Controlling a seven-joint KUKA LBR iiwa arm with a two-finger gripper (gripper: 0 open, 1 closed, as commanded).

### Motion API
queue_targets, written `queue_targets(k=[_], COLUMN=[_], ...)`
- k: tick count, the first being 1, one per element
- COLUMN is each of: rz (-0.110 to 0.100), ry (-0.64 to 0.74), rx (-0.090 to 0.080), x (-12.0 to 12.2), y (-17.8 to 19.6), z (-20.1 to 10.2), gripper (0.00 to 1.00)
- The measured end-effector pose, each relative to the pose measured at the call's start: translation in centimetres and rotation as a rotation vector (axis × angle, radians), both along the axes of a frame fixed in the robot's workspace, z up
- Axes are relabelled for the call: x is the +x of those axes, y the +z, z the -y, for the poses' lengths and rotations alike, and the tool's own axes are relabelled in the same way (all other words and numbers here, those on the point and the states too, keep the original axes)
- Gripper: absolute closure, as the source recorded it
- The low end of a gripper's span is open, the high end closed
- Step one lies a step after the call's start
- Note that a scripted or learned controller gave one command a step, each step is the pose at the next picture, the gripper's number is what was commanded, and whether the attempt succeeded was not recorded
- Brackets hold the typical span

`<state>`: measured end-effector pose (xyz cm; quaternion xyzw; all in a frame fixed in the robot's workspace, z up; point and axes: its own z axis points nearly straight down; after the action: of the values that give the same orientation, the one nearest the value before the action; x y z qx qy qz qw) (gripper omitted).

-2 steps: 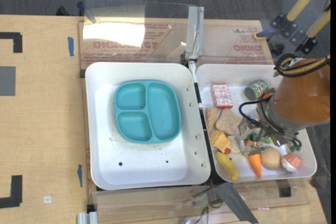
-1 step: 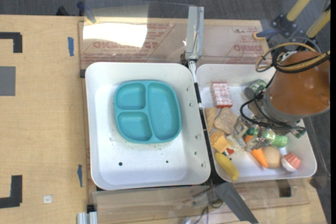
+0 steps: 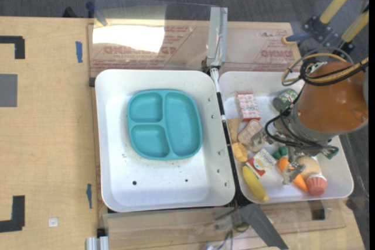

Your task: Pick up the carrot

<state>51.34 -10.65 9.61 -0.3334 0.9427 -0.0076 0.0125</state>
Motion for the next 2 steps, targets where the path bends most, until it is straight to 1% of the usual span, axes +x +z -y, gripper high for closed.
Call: queue_targets(k=[1, 2], rz=[-0.019, -0.017], ry=[-0.048, 0.048], rx=[0.008, 0.007], x=[-2.3, -2.4], y=[-0.9, -0.9], z=[0.4, 3.6], gripper=[0.00, 0.00])
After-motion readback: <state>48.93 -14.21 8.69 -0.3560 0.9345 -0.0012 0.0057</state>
